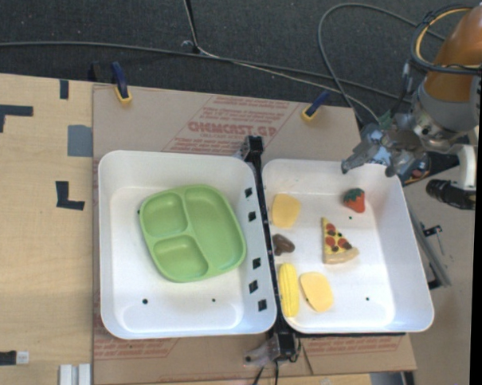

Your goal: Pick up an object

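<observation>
The right bin (395,312) holds several toy foods. A red strawberry (354,200) lies near its far rim, with a pizza slice (336,242) just in front of it. A pale yellow piece (286,210) and a small brown piece (283,245) sit by the left wall. A corn cob (288,289) and a yellow wedge (317,291) lie at the front. My gripper (368,166) hangs over the bin's far right rim, a little behind the strawberry. It is open, with nothing between its fingers.
A green divided plate (193,232) lies in the left bin (117,290). The two bins meet at a black-clipped wall (255,228). Cables run across the dark bench behind the bins, and blue-yellow clamps (120,85) hold the cardboard base.
</observation>
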Robot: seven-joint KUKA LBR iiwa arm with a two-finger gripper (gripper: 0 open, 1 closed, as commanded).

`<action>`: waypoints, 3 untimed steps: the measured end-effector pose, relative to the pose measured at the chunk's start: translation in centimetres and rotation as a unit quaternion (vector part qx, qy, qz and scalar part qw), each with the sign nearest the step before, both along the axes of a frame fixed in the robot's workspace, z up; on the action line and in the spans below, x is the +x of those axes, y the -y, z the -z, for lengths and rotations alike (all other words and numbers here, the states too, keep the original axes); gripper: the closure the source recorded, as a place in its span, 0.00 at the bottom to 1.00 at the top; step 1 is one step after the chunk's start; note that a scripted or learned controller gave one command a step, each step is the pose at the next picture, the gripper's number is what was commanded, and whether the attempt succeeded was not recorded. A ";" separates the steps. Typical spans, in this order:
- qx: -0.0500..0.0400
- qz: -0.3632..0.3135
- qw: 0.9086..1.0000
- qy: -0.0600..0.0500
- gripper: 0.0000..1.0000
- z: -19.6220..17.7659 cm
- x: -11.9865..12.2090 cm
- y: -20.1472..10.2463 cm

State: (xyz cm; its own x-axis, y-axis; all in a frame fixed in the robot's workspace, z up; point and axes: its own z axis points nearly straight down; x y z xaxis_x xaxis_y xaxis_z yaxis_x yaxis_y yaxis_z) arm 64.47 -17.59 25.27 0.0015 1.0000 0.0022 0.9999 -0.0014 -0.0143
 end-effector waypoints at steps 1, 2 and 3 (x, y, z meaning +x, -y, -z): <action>-0.001 -0.002 1.000 0.005 0.00 -0.7 0.2 -0.1; -0.001 -0.002 1.000 0.002 0.00 5.9 -0.2 -0.4; -0.001 -0.002 1.000 0.003 0.00 10.7 0.3 -0.3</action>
